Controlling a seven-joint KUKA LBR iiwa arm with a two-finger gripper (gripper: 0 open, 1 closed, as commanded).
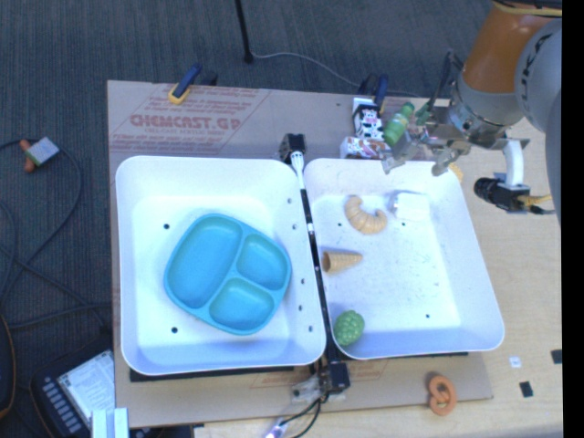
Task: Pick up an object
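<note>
In the right bin [456,318] lie a tan croissant [365,215] near the far left, a small ice-cream cone [340,261] by the left wall, and a green knobbly ball [348,327] in the near left corner. My gripper [417,163] hangs over the bin's far rim, up and to the right of the croissant. Its two fingers are spread, so it is open, with nothing between them. A green piece [397,128] shows at the gripper's left side; I cannot tell what it is.
The left bin [146,208] holds a blue divided plate [228,272]. A black divider strip [308,235] runs between the bins. An orange ring-shaped toy [442,393] lies on the bench in front of the right bin. Clamps and cables sit behind the bins.
</note>
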